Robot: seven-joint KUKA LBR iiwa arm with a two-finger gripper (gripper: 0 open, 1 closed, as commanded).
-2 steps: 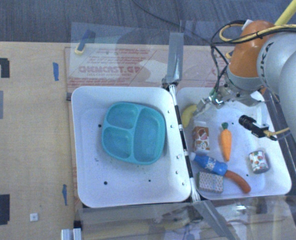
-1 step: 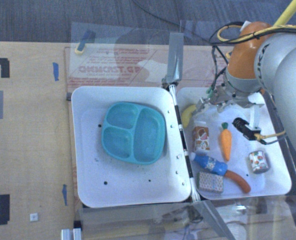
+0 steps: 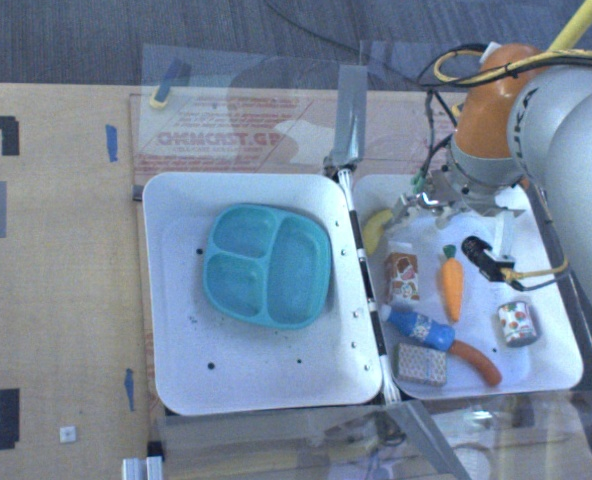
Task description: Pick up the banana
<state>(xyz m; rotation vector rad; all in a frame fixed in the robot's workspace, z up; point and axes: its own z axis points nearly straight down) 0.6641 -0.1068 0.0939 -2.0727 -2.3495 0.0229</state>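
Now: gripper (image 3: 413,204) low in right bin (image 3: 561,368), finger gap can't tell | banana (image 3: 376,230) just beside it, at bin's upper-left corner, not lifted | carrot (image 3: 452,286), blue bottle (image 3: 423,329) nearer | left bin (image 3: 176,368) w/ teal plate (image 3: 268,266)

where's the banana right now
The banana lies in the right bin, at its upper-left corner against the divider, just above the small carton and left of the gripper.
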